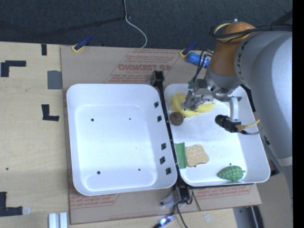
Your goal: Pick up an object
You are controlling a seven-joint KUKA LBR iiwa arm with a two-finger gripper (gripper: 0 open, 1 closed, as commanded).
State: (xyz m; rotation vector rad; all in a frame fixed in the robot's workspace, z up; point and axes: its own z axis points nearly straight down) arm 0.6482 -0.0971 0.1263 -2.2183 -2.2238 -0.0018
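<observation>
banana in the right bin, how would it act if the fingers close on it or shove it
The banana looks smooth and glossy, so it may slip. Its curved shape would likely pivot or rock rather than slide straight when pushed. It lies near the brown round piece and the bin wall, which could block it.

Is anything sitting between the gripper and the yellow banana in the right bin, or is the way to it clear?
Nothing visible stands in the way. The gripper is already right over the banana in the right bin. The small brown object lies beside it, toward the divider, not between them.
</observation>
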